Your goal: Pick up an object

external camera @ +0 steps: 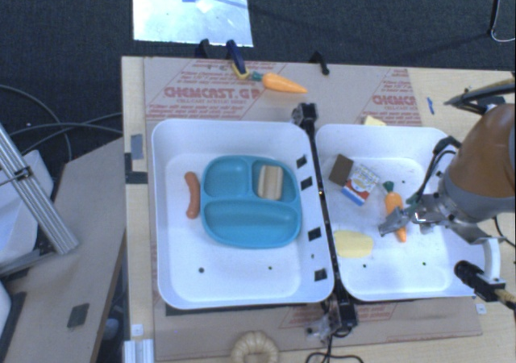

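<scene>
My gripper [400, 223] is low in the right bin [419, 273], directly over a small orange carrot [393, 203] with a green top. Orange shows both above and below the gripper, so the carrot's middle is hidden under it. Just left of the carrot are a small white, red and blue carton [360, 184] and a brown block [341, 168]. A pale yellow piece [353, 244] lies at the bin's front left. The grey arm with its orange band comes in from the right edge.
The left bin [181, 273] holds a blue divided plate [242, 220] with a tan block [269, 182] in one compartment, and a sausage [192, 194] beside it. A larger carrot [278, 83] lies on the cardboard behind the bins. A black divider [316, 200] separates the bins.
</scene>
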